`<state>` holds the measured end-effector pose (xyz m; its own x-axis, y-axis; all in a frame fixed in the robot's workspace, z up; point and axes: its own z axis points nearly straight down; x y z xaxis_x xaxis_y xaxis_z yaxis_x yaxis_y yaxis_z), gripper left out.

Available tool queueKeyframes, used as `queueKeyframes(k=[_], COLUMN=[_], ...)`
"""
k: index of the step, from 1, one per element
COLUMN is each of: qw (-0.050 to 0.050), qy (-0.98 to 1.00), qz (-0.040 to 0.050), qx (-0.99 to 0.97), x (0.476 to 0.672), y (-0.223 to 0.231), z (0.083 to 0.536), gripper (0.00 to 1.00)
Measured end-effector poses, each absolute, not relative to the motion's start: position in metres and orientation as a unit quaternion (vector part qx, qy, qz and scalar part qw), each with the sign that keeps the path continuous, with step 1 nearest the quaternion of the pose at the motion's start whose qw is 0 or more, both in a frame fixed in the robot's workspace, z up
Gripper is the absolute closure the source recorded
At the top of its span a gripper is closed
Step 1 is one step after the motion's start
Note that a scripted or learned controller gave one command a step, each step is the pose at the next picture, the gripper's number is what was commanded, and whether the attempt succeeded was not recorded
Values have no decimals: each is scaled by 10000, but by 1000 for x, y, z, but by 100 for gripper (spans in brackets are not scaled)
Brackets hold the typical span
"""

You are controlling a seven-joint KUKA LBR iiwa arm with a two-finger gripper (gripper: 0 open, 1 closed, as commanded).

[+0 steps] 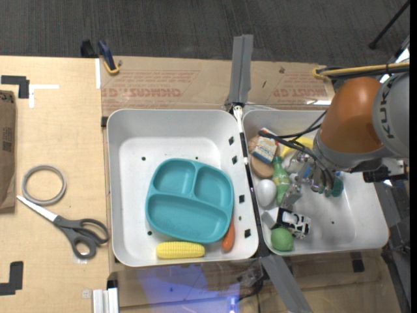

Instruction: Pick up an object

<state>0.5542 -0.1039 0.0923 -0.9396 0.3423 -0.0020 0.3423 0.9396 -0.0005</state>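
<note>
- Clutter in the right bin (365,237), lower right of frame: green ball (282,239), white egg (266,192), green bottle (281,177); probably light, smooth, inclined to roll.
- Gripper (311,178) hovers above them; grip state unclear.
- Bottle's narrow body looks the easiest hold.

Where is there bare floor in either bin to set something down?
Left bin: bare floor behind the teal tray, toward the far wall. Right bin: bare near-right floor, right of the green ball. Its left side is crowded, the gripper among the items.
</note>
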Motion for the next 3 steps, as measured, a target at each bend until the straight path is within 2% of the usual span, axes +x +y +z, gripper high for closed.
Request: queueKeyframes(k=[1,2,3], qw=[12,17,12], qy=[9851,9548,9473], qz=[-7,-4,-5], qx=[1721,2972,3202], x=[556,630,595], y=[-93,-97,-119], z=[92,93,93], gripper=[0,0,0])
